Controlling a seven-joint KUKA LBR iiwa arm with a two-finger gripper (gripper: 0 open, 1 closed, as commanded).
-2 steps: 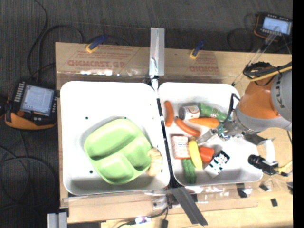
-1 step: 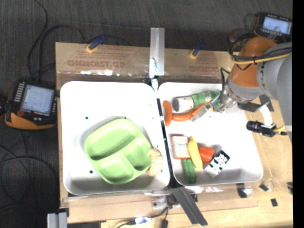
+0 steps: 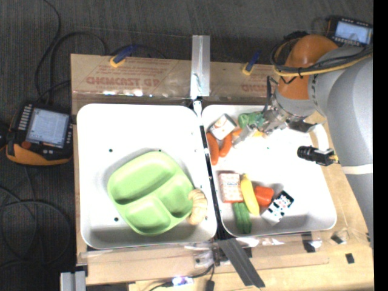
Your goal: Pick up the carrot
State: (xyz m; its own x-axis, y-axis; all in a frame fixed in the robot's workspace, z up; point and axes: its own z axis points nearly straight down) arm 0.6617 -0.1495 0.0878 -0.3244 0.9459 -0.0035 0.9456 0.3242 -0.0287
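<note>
Two bins, one green tray, one carrot; the gripper hangs nearby, its opening indiscernible.

Dark grey ribbed carpet floor, crossed by thin black cables. Light wooden bench under clear plastic sheeting. Orange-cased handheld control pendant lying at left.

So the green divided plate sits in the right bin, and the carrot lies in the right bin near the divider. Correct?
Not quite. The camera view shows the green divided plate in the left bin, not the right one. The rest holds: the carrot lies in the right bin, near the divider between the two.
</note>
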